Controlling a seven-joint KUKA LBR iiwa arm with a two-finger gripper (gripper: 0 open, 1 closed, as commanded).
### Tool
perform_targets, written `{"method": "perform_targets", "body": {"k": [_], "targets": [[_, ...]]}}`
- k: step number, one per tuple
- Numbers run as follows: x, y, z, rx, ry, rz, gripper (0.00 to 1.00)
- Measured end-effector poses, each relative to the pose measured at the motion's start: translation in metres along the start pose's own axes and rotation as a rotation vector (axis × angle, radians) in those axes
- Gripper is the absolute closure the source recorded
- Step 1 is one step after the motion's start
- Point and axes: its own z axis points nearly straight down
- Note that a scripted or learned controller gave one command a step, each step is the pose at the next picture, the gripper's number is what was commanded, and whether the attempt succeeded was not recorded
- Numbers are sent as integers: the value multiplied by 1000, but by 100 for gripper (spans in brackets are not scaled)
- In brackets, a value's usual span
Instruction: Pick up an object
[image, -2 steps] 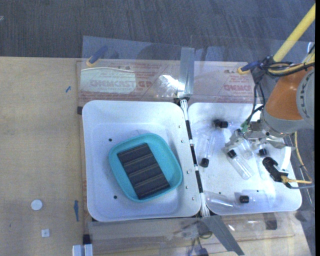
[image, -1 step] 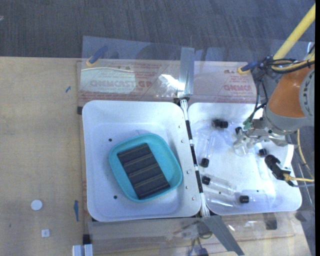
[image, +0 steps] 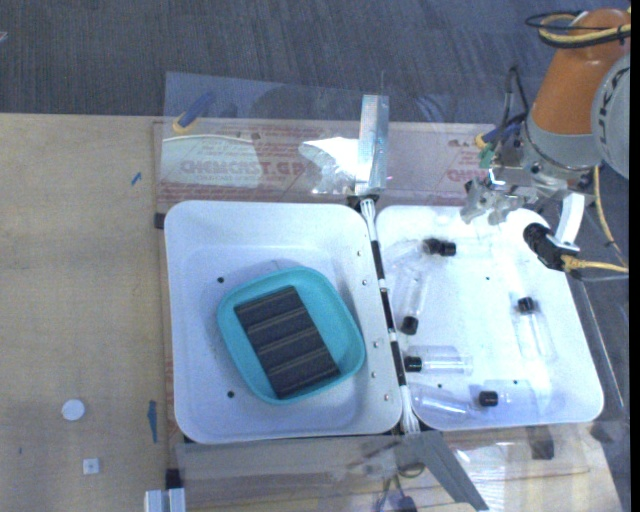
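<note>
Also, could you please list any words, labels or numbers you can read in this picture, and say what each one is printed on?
Red lettering on the clear plastic strip behind the left bin: seen reversed through the plastic and blurred, too unclear to read.
Faint red print on the same strip behind the right bin: too small and blurred to read.
Teal tray, vials and arm carry no legible text.

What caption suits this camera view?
KUKA gripper above right bin of clear vials; teal tray in left bin.
</note>
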Motion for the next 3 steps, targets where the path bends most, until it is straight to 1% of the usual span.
{"method": "perform_targets", "body": {"k": [2,3], "targets": [[2,2,-21,-6,-5,-6,100],[140,-7,-47,0,2,101,100]]}}
